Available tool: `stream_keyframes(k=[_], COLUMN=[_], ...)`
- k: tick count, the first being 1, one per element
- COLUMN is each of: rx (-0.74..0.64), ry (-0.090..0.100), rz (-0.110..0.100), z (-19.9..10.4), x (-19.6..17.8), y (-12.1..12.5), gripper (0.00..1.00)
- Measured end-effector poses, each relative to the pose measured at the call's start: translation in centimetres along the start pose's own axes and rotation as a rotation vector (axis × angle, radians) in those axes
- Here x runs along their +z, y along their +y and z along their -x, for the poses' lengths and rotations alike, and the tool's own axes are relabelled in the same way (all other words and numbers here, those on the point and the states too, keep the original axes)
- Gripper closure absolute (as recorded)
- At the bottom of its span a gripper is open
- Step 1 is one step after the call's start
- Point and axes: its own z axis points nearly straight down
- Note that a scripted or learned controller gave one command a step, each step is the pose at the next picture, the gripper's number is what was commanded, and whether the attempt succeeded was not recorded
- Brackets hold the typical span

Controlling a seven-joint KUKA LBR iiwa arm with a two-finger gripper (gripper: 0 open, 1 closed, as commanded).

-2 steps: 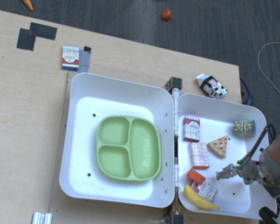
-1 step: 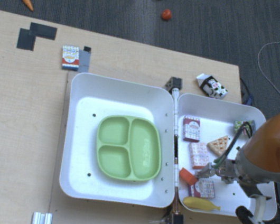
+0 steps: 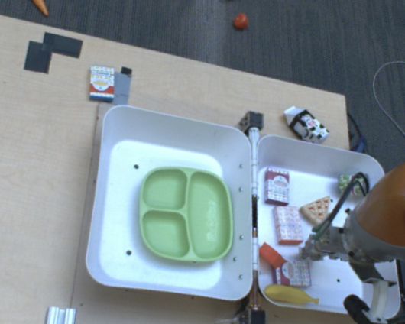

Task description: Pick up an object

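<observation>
My gripper reaches down into the right bin from the right, under the orange band of the arm. It hovers just above a small red-and-white packet and right of a pink packet. A red piece lies to its left, a yellow banana along the bin's front wall. A dark red box and a tan cracker slice lie further back. A green item sits at the back, partly behind the arm.
The left bin holds a green divided plate. On the bench behind the bins are a small box and a black-and-white toy. Small toys lie on the floor beyond.
</observation>
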Motion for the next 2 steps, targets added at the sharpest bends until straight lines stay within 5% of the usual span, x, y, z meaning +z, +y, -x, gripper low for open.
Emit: stream_keyframes(k=[1,2], rx=[0.000,0.002], ry=[0.000,-0.002], rz=[-0.001,-0.004], z=[0.0,-3.2], x=[0.0,1.1], y=[0.0,-0.2], gripper=[0.00,0.00])
